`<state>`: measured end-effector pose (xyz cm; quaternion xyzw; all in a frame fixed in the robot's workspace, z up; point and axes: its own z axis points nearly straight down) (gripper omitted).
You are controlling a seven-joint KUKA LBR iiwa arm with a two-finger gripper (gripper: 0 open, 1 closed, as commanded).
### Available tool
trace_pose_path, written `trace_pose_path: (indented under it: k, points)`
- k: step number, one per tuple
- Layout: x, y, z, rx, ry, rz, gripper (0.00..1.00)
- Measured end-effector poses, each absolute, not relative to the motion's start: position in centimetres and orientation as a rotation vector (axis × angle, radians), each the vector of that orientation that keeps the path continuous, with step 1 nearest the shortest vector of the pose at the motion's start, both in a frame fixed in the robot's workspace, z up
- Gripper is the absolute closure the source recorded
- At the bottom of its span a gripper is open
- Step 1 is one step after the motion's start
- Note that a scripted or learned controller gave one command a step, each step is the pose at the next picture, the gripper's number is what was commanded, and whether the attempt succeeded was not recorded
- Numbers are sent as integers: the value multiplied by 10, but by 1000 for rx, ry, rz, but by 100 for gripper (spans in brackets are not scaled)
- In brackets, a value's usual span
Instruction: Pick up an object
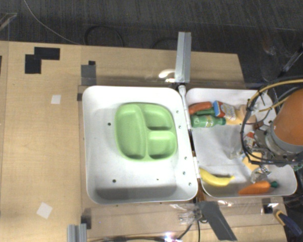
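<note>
The right bin [217, 150] holds several toy foods. A red sausage [200, 106] and a green bottle [207, 120] lie at its far left, with a small multicoloured item [228, 110] beside them. A banana [215, 178] rests near the front edge and an orange carrot [255, 188] lies at the front right. My arm's orange band [295, 117] and grey wrist hang over the bin's right side, wrapped in cables. The gripper [257, 166] points down just behind the carrot, mostly hidden by the wrist. A yellowish piece [248, 160] shows beneath it.
The left bin [98, 150] holds a green divided plate [144, 131]. A metal post [183, 59] stands behind the seam between the bins. Black brackets sit on the wooden bench around the bins.
</note>
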<state>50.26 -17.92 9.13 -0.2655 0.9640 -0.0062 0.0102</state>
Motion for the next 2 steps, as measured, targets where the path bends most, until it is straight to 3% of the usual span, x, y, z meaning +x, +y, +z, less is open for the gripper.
trace_pose_path:
  k: [2]
  points:
    - [500, -163, 92, -928, 2980, -21, 0]
